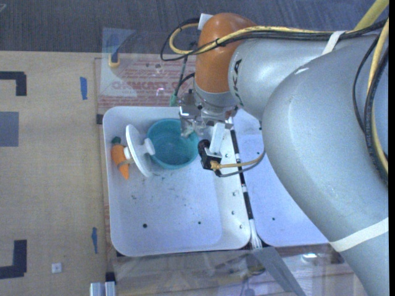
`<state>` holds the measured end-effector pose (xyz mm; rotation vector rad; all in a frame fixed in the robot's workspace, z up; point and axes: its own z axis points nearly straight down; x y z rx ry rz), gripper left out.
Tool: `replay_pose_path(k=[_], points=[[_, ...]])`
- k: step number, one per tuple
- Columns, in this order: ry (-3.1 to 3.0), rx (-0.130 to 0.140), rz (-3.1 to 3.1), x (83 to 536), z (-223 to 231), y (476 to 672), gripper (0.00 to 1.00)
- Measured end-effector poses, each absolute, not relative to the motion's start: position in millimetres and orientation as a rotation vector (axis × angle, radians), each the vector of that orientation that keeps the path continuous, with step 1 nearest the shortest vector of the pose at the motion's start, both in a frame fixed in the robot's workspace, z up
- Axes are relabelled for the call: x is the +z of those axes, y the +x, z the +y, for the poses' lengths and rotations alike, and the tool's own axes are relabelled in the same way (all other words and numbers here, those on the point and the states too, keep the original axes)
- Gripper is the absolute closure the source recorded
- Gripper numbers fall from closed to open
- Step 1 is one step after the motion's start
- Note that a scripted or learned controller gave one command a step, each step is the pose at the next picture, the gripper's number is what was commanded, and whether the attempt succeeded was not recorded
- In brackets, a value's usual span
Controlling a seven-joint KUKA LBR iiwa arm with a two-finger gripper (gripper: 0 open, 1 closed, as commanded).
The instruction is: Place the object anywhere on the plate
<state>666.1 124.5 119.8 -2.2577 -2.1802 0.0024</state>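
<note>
Two bins (166,227), one bowl (168,145), one carrot (120,160), one plate (137,151).

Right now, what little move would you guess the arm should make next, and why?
Probably lift straight up a little. The gripper sits low over the teal bowl's rim, while the white plate stands tilted beside the bowl and the carrot, so moving sideways first risks bumping them.
</note>
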Motion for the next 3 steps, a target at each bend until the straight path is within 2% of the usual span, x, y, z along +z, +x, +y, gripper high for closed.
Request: replay_pose_path(k=[1,2,3], points=[[-1.987,0.004,-2.435,143.9,125.4,665.8,1.00],[-1.996,0.024,-2.447,152.7,169.5,669.4,1.00],[-2.473,0.009,-1.946,119.5,154.1,669.2,1.00]])
